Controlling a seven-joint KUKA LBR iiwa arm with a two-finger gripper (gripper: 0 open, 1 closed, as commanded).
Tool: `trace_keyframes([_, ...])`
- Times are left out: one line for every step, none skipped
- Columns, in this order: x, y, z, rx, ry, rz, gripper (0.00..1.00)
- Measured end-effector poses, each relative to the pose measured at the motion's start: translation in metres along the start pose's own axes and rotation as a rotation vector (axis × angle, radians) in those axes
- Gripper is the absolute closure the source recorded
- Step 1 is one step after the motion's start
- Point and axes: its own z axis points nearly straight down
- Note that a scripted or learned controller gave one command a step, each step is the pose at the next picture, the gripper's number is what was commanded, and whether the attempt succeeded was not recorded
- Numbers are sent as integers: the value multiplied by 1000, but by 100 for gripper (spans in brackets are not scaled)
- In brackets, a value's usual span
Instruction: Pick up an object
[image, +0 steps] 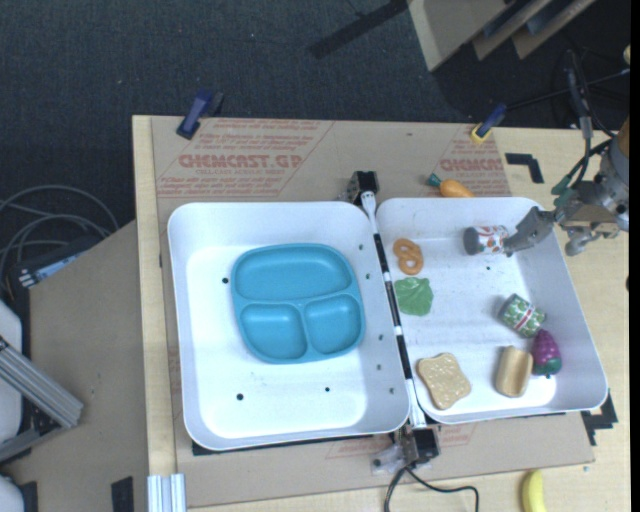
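Observation:
The right white bin (585, 330) holds several small items. Among them are a red-and-white can (484, 240) on its side, a pretzel (407, 256), a green leaf (413, 296), a green can (521, 314), a purple fruit (546, 350), a bread roll (513, 371) and a toast slice (443, 380). My gripper (552, 235) hangs over the bin's far right corner, open, with nothing between its fingers. One grey finger (526, 231) points at the red-and-white can from its right.
A blue divided plate (297, 302) lies in the left bin (200, 380). Outside the bins lie an orange carrot (452, 187) at the back and a banana (533, 492) at the front right. Clamps (198, 112) sit on the board's far edge.

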Motion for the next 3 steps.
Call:
trace_keyframes([17,112,96,2,1,-1,0])
trace_keyframes([-13,118,168,-19,-6,-3,0])
trace_keyframes([30,113,191,-1,1,-2,0])
